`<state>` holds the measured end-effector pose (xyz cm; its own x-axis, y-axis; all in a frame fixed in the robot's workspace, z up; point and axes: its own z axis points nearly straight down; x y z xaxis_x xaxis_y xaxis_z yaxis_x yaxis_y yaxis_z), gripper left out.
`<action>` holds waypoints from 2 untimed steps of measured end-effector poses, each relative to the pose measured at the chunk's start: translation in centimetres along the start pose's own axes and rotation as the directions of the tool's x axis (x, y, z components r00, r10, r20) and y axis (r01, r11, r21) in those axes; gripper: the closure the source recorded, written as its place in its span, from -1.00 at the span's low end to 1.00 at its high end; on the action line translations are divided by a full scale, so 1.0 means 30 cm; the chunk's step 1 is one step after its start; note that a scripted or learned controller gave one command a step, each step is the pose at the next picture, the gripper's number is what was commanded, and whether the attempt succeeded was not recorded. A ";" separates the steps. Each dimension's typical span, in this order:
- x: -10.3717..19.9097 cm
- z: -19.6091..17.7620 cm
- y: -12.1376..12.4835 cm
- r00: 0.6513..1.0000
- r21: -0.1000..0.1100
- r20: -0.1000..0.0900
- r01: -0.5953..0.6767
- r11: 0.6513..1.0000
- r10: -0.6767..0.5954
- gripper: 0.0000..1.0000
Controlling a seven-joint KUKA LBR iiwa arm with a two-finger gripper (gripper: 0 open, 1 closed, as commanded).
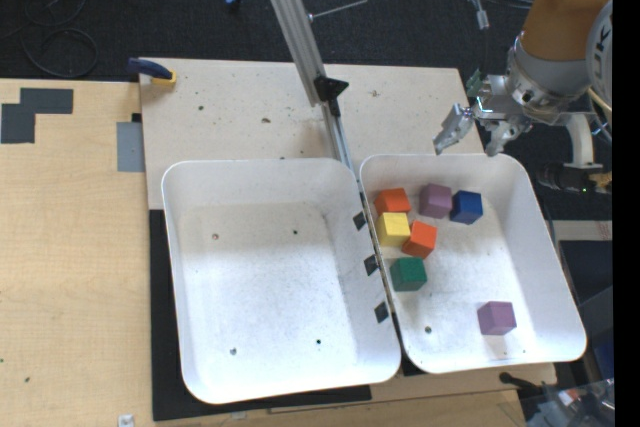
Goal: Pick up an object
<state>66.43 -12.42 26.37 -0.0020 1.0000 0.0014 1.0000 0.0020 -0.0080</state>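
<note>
The right bin (545, 225) holds several small cubes. An orange cube (392, 201), a yellow cube (394, 226), a second orange cube (421, 237) and a green cube (408, 272) cluster along its left wall. A purple cube (435, 199) and a blue cube (466, 206) sit side by side near the back. Another purple cube (496, 317) lies alone at the front right. My gripper (467, 144) hangs above the bin's back rim, open, with nothing between its fingers.
The left bin (180, 215) stands beside the right one, with black clips along the shared wall. A slanted metal pole (298, 35) rises behind the bins. A small blue-and-yellow item (152, 70) lies at the board's back left corner.
</note>
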 end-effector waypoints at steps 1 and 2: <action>0.001 -0.010 0.003 1.000 -0.004 0.002 0.003 1.000 -0.003 -1.00; 0.031 0.184 0.000 1.000 0.001 0.000 0.000 1.000 0.000 -1.00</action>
<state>66.40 -11.48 20.86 -0.0020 1.0000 0.0016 1.0000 0.0021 -0.0088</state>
